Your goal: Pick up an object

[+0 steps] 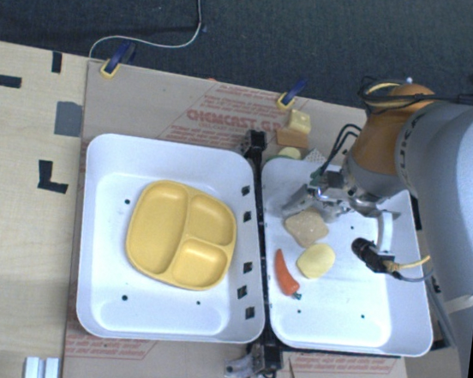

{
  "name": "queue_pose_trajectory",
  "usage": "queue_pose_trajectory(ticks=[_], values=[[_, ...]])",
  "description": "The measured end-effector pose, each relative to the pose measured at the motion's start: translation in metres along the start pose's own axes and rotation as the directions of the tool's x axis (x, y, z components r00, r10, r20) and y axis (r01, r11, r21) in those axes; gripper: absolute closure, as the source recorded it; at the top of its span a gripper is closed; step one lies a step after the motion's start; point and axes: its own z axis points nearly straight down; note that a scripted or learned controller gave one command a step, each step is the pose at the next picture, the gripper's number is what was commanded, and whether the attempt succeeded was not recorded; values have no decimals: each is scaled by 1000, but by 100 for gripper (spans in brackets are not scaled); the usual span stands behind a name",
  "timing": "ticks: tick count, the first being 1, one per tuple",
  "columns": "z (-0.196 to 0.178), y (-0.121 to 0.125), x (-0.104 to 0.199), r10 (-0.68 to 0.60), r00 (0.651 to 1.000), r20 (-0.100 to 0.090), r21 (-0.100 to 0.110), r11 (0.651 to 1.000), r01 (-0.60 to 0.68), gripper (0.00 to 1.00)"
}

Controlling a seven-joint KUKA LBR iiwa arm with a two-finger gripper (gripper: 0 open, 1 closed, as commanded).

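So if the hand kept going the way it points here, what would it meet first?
Probably the beige lump, which lies just beneath the hand in the right bin. Depth is hard to judge from this slanted view, so contact may already be close.

A divided plate (182,235) is set in the middle of the left bin (93,295). A carrot (287,273) and two lumps (306,228) are grouped near the right bin's (390,334) left edge.
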Motion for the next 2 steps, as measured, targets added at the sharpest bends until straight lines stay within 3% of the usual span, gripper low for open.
queue_pose_trajectory(ticks=[1, 2], values=[[0, -1, 13, 0, 1000, 1, 0, 1000, 0, 0], [0, 0, -1, 0, 1000, 0, -1, 1000, 0, 0]])
